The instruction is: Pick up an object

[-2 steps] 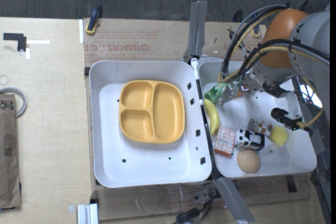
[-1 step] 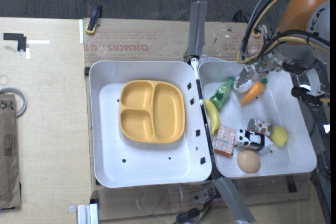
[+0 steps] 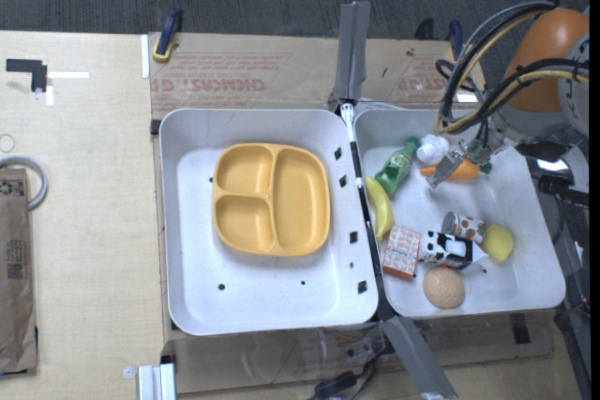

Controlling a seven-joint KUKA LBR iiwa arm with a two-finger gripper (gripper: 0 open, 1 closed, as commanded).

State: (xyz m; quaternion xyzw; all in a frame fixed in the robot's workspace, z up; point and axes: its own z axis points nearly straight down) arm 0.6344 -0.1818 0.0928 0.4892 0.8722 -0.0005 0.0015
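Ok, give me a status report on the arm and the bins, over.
Gripper low in the right bin, at the orange carrot; grasp unconfirmed. Green bottle and white ball crowd it. Yellow tray alone in left bin.

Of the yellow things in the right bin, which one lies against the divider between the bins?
The curved yellow banana, along the right bin's left wall; the round yellow lemon sits far across.

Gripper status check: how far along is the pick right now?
Done: the arm has reached into the right bin, and the gripper sits at its back, by the orange carrot-like toy and the white ball.
In hand: nothing I can confirm; whether the toy is gripped is unclear.
Left: a secure grasp and a lift. The banana, lemon and the yellow tray lie untouched.
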